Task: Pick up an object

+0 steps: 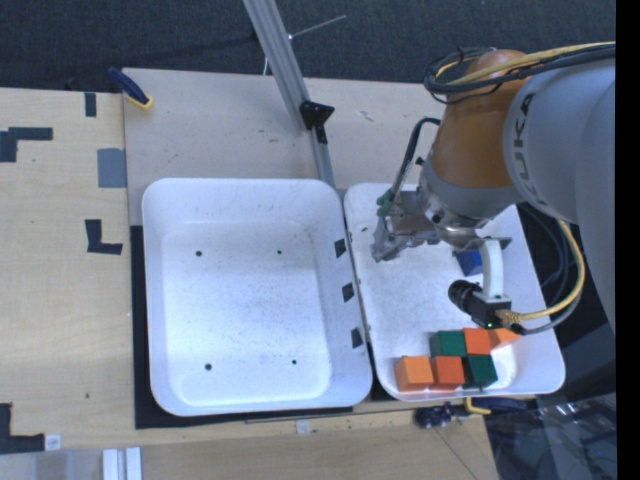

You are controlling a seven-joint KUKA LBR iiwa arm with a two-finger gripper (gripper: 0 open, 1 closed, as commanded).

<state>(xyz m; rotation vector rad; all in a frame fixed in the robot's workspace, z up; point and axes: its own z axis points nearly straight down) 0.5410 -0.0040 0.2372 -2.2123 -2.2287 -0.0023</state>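
From the fixed camera above, the grey arm comes in from the right and its hand hangs over the upper-left part of the right bin, close to that bin's left wall. Whether the hand is released or clenched I cannot tell; nothing can be seen between its tips.

The things to pick lie well apart from it, bunched in the near corner of the right bin: an orange block at the left, a second orange block just beside it, a green block behind, and another green block to the right. A small blue piece sits higher up, partly under the wrist.

The blocks look small, stiff and light, with flat faces that should not slip much. The leftmost orange one has open space on its left and looks easiest to take across its two free sides; the rest are packed tight.

The left bin is shallow and speckled. Both bins sit on a pale wooden counter over a dark floor, with a slanted metal post behind.
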